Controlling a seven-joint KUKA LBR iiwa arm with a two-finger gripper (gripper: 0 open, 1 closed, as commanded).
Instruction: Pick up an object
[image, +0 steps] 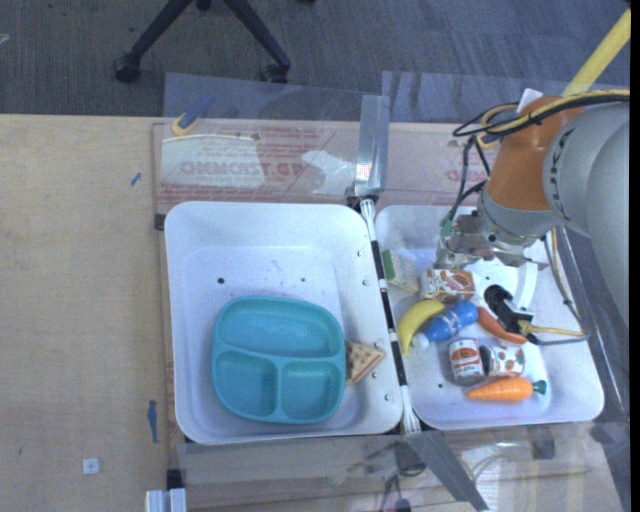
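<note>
My gripper (456, 252) hangs low over the back of the right bin (580, 405), with the arm reaching in from the right. Just in front of it lies a small red and white packet (450, 284); whether they touch I cannot tell. Toward the bin's middle lie a yellow banana (418, 320) and a blue bottle (448, 324) side by side. A small can (465, 361) with a red label and an orange carrot (503, 389) lie nearer the front. An orange-red piece (494, 323) sits to the right of the bottle.
The left bin (200, 240) holds a teal divided plate (277, 359) with a toast triangle (363, 360) leaning at its right side. The ridge between the bins (385, 300) runs close to the banana. A clear plastic sheet (260, 165) lies behind the bins.
</note>
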